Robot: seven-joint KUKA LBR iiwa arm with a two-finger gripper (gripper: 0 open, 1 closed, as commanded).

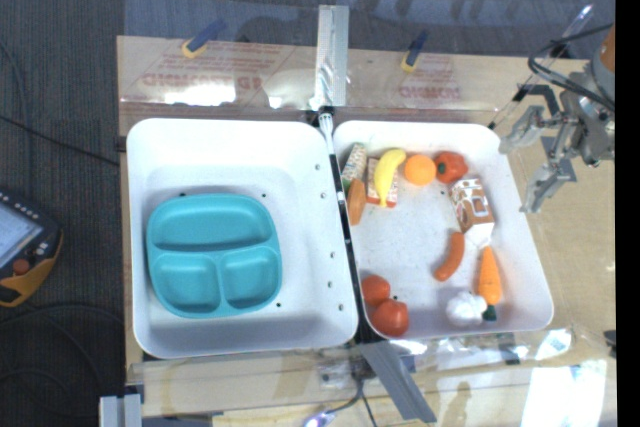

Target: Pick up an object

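White plastic on both sides of the desk (230,75), two shallow bins set edge to edge, and the gripper (548,155) hangs out past the right bin's far right rim, above the wooden desk and not over the toys. Its fingers look spread apart with nothing between them, so it's open and carrying nothing.

Everything worth grabbing sits in the right bin (520,215), off to the gripper's left and below it. Nearest, just inside the rim from the gripper, is a red tomato-like piece (451,165) touching an orange ball (420,171), then a yellow banana (385,175) beyond that. A small printed carton (472,203) lies just below the tomato, a sausage (450,257) below that, and a carrot (488,275) with a white garlic-like lump (464,306) down at the near rim. Two more red tomatoes (385,307) huddle in the corner farthest from the gripper.

The left bin (150,155), well away, holds a teal divided tray (212,253), likely there as a drop-off spot.

My read: no object picked yet, the arm parked clear so the camera sees the whole pile. The fruit row is crowded, pieces touching, so a pinch there could catch two or slip. The sausage and carrot lie more apart, an easier target.
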